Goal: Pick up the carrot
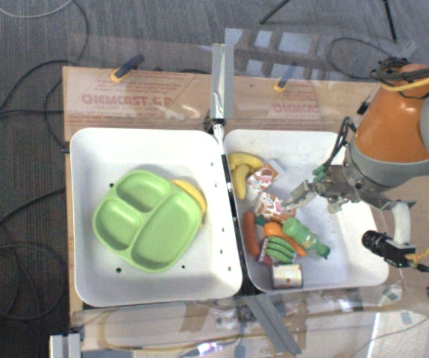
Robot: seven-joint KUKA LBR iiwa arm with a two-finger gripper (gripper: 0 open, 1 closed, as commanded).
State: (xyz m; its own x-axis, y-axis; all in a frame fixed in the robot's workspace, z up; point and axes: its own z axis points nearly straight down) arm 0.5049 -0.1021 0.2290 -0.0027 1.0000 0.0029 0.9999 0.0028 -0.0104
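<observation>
Nearest the camera, at the near wall of the right bin [363,278], a small cylindrical can [286,275] lies on its side.

Going from the left, the left bin [87,274] holds a green divided plate [148,219] with three compartments, set at a slant. A yellow piece [192,196], shaped like a banana, pokes out from under the plate's far right edge.

Across the divider, the right bin has its things heaped along its left side. At the far end lie two bananas [242,171], one curving over the other. Just right of them is a small red and white packet [265,176], and nearer than that a printed wrapper [272,206]. A reddish sausage-like piece [251,233] lies along the bin's left wall. The carrot [284,239], orange, rests in the middle of the heap, touching a green bottle [306,236] on its right and a dark green ridged vegetable [277,251] on its near side.

To the right, the gripper [301,192] hangs over the bin, just beyond the heap's far right side and apart from the carrot. How far its fingers are spread cannot be told, and nothing is seen between them. Behind it rises the arm's orange band [393,129].
</observation>
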